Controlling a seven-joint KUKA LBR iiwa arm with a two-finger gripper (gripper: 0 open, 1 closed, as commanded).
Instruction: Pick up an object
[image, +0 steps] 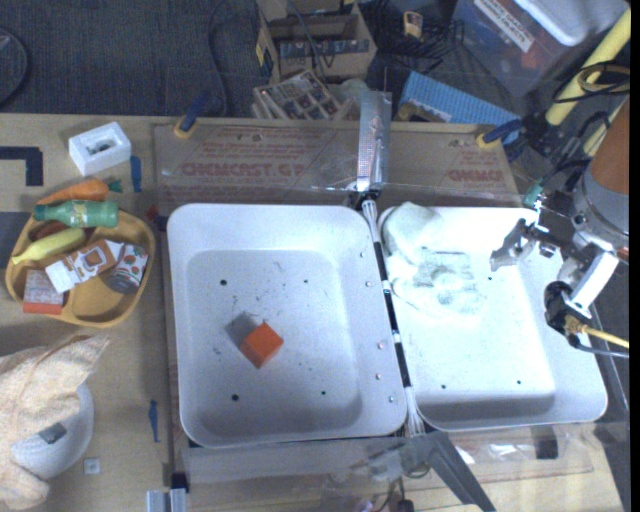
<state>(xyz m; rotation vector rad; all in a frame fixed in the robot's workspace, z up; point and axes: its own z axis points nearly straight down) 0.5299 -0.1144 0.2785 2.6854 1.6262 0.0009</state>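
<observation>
An orange cube (263, 344) lies in the left bin (200, 240), a little left of its middle, with a dark shadow beside it. In the right bin (500, 380) a pale, crumpled, translucent thing (428, 262) rests against the far left corner. My gripper (548, 268) hangs over the right side of the right bin, well away from the cube and to the right of the pale thing. Its fingers (509, 246) are spread open with nothing between them.
A wooden bowl (112, 306) of toy food stands left of the bins, with a small white box (100, 147) behind it and a cloth (45, 395) in front. A cardboard sheet (260, 165) lies behind the bins. Cables and clutter crowd the back right.
</observation>
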